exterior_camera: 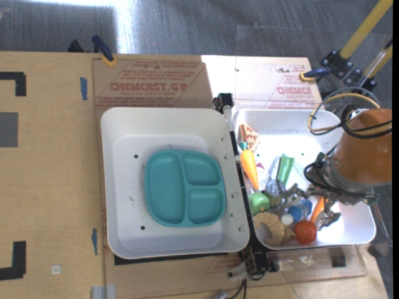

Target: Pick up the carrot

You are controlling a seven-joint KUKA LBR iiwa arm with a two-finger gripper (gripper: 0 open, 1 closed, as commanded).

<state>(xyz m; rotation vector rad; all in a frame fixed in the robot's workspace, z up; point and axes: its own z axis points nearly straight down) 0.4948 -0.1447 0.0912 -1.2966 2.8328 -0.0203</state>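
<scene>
The carrot (pixel 249 166) is a slim orange piece that lies lengthwise along the left wall of the right bin (pixel 361 232). My gripper (pixel 324 212) hangs low over the right half of that bin, under the orange band of the arm (pixel 369 149). It is well to the right of the carrot and apart from it. A smaller orange item (pixel 318 207) lies right at the gripper, partly hidden by it.
Around the carrot lie a green cylinder (pixel 284 167), a green fruit (pixel 259 200), a tan round piece (pixel 274 227), a blue item (pixel 300 210) and a red tomato (pixel 305 231). The left bin (pixel 118 167) holds a teal divided plate (pixel 185 187).
</scene>
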